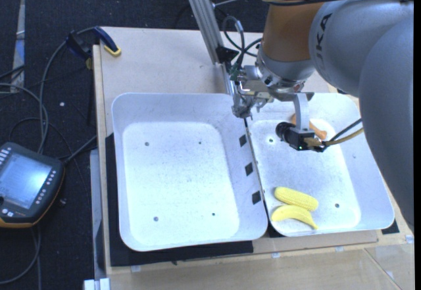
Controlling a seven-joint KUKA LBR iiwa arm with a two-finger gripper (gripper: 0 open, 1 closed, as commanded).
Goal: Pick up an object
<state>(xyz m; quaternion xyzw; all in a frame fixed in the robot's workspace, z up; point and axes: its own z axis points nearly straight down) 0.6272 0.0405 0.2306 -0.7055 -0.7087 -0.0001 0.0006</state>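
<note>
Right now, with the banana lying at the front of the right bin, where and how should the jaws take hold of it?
Grip the banana across its middle, coming straight down from above. It lies flat on the floor of the right bin, its long curve running left to right, so the narrow width suits a pinch. The corn cob lies close behind and the bin's rim close in front, leaving little room, so the approach should be careful.

You've got the arm (348, 25) coming in from the right, its gripper (245, 106) sitting low over the top end of the seam between the two white bins. In the right bin (368, 210) there's a yellow corn cob (297, 198) with a banana (294, 216) just beside it near the front edge. Something orange (318, 129) peeks out behind the wrist hardware. The left bin (131, 108) sits alongside, and a teach pendant (26, 183) lies on the floor far left.
</note>
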